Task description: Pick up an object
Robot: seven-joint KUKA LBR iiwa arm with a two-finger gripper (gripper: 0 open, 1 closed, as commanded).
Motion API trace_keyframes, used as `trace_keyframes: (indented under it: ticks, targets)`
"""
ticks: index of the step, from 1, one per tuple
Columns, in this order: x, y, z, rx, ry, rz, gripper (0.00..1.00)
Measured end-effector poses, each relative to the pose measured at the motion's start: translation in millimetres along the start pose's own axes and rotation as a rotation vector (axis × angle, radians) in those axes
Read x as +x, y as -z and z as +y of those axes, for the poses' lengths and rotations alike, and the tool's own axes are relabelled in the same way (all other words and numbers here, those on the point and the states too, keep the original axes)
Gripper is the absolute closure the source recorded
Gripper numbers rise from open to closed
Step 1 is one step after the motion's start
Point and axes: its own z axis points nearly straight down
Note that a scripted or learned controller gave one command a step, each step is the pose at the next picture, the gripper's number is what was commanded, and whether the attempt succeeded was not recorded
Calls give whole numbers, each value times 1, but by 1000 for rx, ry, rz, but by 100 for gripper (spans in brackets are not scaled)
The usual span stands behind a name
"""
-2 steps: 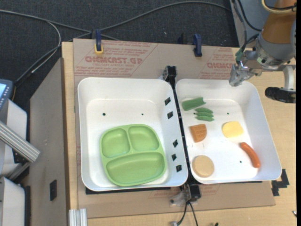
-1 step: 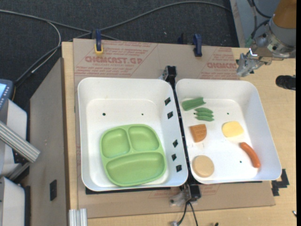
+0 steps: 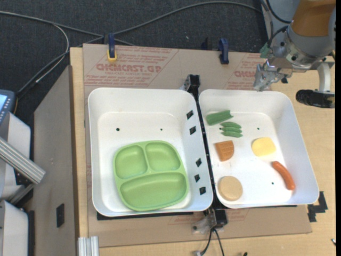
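Observation:
The right bin (image 3: 298,143) holds several toy foods: a green pea pod (image 3: 218,117), a second smaller green pod (image 3: 231,128), an orange wedge (image 3: 225,150), a yellow lump (image 3: 263,146), a red-orange sausage (image 3: 283,175) and a round tan biscuit (image 3: 230,188). My gripper (image 3: 265,80) hangs at the upper right, over the far rim of the right bin and apart from every item. Nothing shows in its grasp.
The left bin (image 3: 101,143) holds a green divided plate (image 3: 151,175). A black hinge strip (image 3: 196,143) runs between the bins. Two clamps (image 3: 111,46) (image 3: 224,50) hold the cardboard backing at the far edge. Cables lie on the dark floor behind.

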Motion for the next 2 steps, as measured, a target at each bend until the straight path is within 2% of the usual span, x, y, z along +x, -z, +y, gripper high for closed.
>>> trace_keyframes:
  ticks: [1,2]
  targets:
    - [60,-13,-7,1,3,1,100]
    - [111,-7,-9,-1,2,1,100]
